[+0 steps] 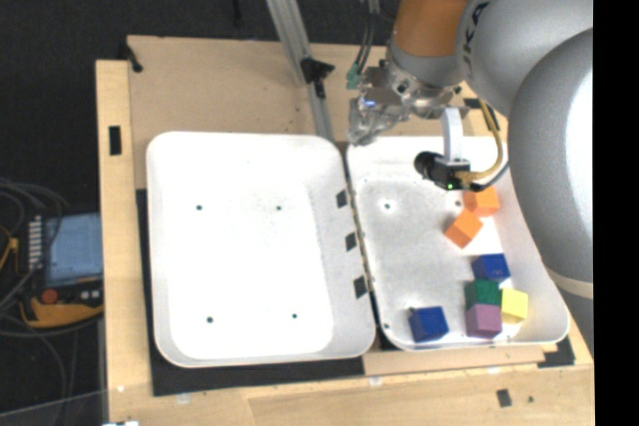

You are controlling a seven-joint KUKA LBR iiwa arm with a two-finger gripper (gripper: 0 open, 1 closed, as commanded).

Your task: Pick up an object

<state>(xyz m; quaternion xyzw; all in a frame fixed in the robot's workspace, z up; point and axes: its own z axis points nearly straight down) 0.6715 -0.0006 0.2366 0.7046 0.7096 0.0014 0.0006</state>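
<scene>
The right bin point(404, 249) holds several small blocks. Two orange blocks point(462, 230) point(482, 202) lie near its right wall. A blue block point(490, 266), a green block point(483, 291), a yellow block point(514, 303) and a purple block point(483, 318) are clustered in the near right corner. Another blue block point(428, 322) sits by the front rim. My gripper point(371, 122) hangs over the far left corner of the right bin, well away from every block, with nothing seen in it.
The left bin point(245, 244) lies beside the right one. A slanted metal pole point(283, 10) rises behind the bins, close to the gripper. A black cable fitting point(436, 166) hangs under the wrist. Electronics point(62, 259) sit off the bench's left edge.
</scene>
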